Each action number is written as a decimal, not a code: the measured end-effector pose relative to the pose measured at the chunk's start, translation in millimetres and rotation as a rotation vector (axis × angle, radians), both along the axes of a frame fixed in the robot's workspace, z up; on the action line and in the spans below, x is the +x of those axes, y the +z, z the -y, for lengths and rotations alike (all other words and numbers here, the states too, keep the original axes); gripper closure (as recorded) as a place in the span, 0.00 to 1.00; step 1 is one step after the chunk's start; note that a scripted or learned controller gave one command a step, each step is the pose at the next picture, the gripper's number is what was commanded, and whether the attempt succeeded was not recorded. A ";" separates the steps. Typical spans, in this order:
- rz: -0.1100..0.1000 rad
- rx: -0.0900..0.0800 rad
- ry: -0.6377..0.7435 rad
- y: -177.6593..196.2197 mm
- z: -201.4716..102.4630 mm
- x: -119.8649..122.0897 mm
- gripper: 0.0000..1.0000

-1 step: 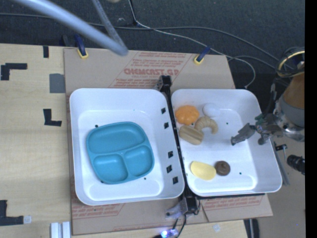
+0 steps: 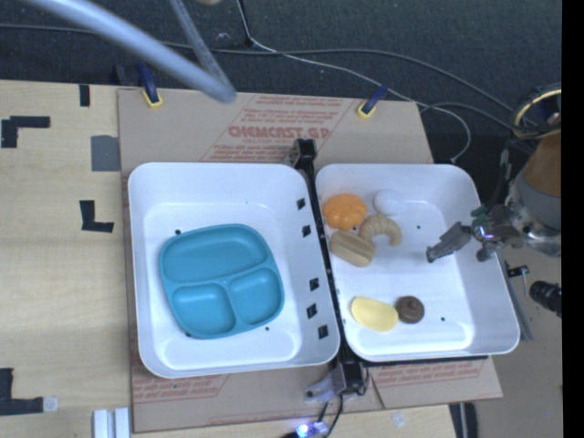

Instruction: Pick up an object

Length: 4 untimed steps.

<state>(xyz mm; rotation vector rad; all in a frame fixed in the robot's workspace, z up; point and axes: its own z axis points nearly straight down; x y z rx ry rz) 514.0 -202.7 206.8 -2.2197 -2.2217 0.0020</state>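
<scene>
Fingers point(image 2: 444, 243) of the gripper point(image 2: 464, 247) look spread apart, and nothing sits between them. One finger pokes out to the left over the right bin, and the other is short and close to the wrist.

On the far left is the wooden bench point(image 2: 55, 281) with some black marks on it. A sheet of brown cardboard point(image 2: 274, 130) lies under both bins.

The left bin point(image 2: 139, 210) is white. A blue plate point(image 2: 221, 278) with three parts lies flat in it.

The right bin point(image 2: 438, 292) is white too, and it touches the left bin along the middle. All the small things to pick are in it.

- An orange round thing point(image 2: 345, 211) is near the top left corner.
- A tan lump point(image 2: 352, 249) lies just below the orange one.
- A curved tan thing point(image 2: 381, 230), like a little bent roll, touches the tan lump on its right.
- A white round thing point(image 2: 389, 202) sits just above the curved one.
- A yellow flat thing point(image 2: 374, 314) lies near the bottom edge.
- A small brown round thing point(image 2: 410, 309) sits just beside the yellow one, on its right.

The gripper hangs over the right side of this bin, to the right of all the small things and apart from them. It touches none of them that I can see.

The grey arm point(image 2: 538, 194) comes in from the far right edge.
</scene>
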 end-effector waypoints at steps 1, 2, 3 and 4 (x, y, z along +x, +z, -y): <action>-0.004 0.001 0.000 -46.4 6.0 1.8 0.00; -0.004 0.001 0.000 -91.1 9.8 1.6 0.00; 0.002 -0.002 0.000 -122.9 9.4 1.9 0.00; 0.005 -0.005 0.000 -110.4 10.5 3.0 1.00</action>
